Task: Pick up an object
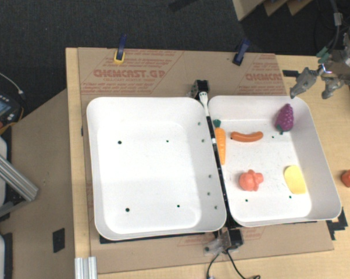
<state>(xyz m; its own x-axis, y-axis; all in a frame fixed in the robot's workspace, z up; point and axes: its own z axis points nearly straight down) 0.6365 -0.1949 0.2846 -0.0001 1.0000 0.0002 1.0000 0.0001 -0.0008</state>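
White plastic bins are seen side by side on the bench; the right bin (320, 173) holds the toy food. The gripper (313, 84) is seen at the upper right, above the bin's far corner, with its two fingers spread apart and nothing between them. The step in hand is judged to be the approach: no object has been reached yet.

Nearest the gripper lies the grape bunch (284, 118), purple, knobbly and roughly oval, set near the far right corner of the bin and apart from its wall. It is judged the likeliest target. For the next move, the gripper would have to be brought down over the bunch, with the fingers on either side of its narrow width, and then closed.

Other candidates are the sausage (246, 136), the carrot (220, 144) lying against the left wall, a pinkish-red lumpy piece (251, 179) and a yellow piece (295, 179), all well apart.
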